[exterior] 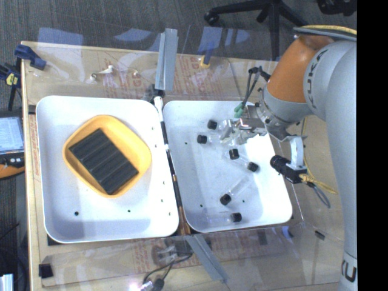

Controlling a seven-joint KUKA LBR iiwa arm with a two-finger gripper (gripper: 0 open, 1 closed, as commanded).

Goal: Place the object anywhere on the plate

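Arm's over the right bin, plate's in the left one

Nearest you, small clear vials (233,193) with black caps lie scattered in the right bin (273,208); the yellow plate (139,147) sits apart in the left bin (54,211). Farther back, the gripper (237,128) hangs among vials, can't tell its jaws' state.

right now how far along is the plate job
Early stage. Nothing looks delivered: the yellow plate in the left bin carries a dark ribbed insert and no vial. In hand: the gripper is down among the clear black-capped vials in the right bin. Left: secure one, carry it over, release it.
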